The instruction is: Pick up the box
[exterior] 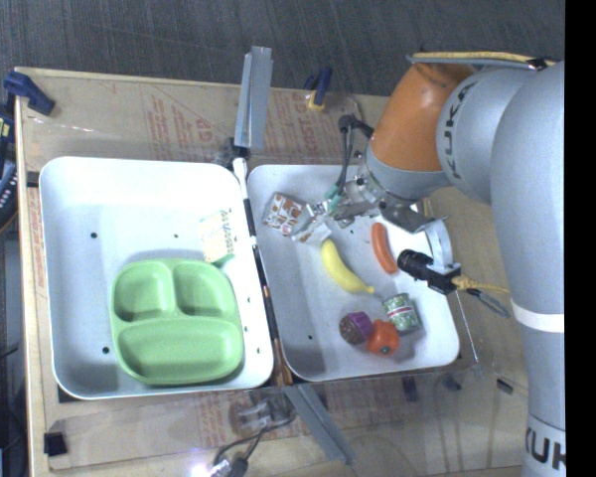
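Note:
A small red-and-white patterned box (286, 215) lies in the right bin (308, 361) near its back left corner. A second, pale yellowish box (217, 236) leans against the right wall of the left bin (70, 266), just behind the green tray. My gripper (340, 208) hangs low over the back of the right bin, just right of the patterned box and close to its edge. The wrist and the orange band hide most of the gripper from above. I see nothing lifted off the bin floor.
A green three-compartment tray (176, 321) fills the front of the left bin. The right bin also holds a banana (344, 269), a red sausage (383, 248), a small can (401, 313), a purple item (356, 328) and an orange-red item (382, 339).

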Robot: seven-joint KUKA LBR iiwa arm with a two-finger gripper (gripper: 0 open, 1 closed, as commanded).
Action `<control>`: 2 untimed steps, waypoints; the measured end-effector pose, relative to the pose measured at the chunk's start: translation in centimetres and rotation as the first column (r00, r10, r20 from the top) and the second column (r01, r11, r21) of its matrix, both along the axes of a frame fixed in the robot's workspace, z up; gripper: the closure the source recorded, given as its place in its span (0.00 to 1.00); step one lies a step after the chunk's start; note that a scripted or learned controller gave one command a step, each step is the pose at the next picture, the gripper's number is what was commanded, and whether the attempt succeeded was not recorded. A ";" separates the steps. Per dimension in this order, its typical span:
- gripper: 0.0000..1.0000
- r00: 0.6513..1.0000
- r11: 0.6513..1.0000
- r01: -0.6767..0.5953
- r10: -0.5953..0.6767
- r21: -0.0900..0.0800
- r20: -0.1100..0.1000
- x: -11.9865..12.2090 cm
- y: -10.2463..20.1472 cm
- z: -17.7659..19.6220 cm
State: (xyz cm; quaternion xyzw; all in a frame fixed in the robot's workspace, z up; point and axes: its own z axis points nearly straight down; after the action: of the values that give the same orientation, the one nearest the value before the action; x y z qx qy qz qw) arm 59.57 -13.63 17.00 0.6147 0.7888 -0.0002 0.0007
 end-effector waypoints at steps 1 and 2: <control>0.00 0.991 0.991 0.134 -0.134 0.001 -0.002 5.1 -6.2 0.2; 0.00 0.991 0.991 0.135 -0.135 0.001 -0.003 4.6 -0.8 -1.8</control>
State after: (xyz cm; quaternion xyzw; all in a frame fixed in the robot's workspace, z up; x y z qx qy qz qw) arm 64.22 -14.44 15.16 0.6665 0.7455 -0.0006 -0.0010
